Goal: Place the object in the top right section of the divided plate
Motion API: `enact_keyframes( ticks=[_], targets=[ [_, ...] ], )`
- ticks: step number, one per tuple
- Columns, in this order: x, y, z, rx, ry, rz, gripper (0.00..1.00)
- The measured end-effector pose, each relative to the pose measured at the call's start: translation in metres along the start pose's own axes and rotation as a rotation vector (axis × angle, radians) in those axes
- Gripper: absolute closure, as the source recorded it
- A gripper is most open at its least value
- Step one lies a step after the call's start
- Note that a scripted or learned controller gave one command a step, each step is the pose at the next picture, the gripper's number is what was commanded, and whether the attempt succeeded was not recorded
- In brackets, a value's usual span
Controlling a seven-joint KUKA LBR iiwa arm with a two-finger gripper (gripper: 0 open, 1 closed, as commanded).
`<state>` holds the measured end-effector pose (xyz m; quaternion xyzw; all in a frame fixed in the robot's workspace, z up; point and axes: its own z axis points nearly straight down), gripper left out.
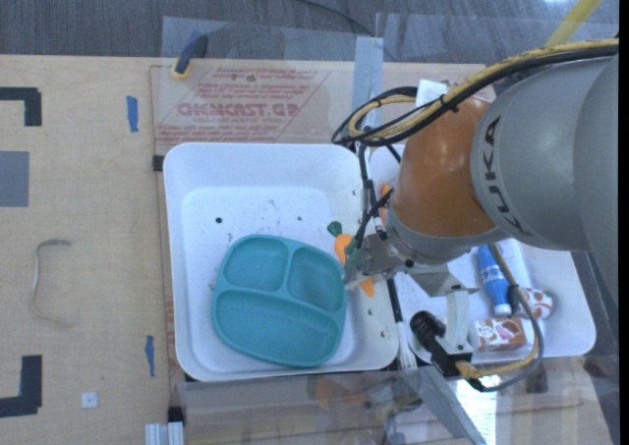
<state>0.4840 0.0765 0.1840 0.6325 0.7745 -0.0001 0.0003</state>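
From here I see an orange object (342, 249) at the plate's (280, 301) right rim, under the gripper (366, 261); whether it is pinched I cannot tell. It could drop outside the top right section. White bin (197, 197), wooden bench (79, 188), grey carpet beyond.

We can't make out the end effector (362, 261) under the arm's wrist, which also hides most of the small orange object (341, 249) at the plate's (280, 301) edge and much of the right bin (570, 335).
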Motion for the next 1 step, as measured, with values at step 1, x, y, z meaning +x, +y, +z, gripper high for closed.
enact_keyframes(
  ticks=[1],
  targets=[
    [-0.0007,0.0,-0.0001,0.0,0.0,0.001,0.0]
  ],
)
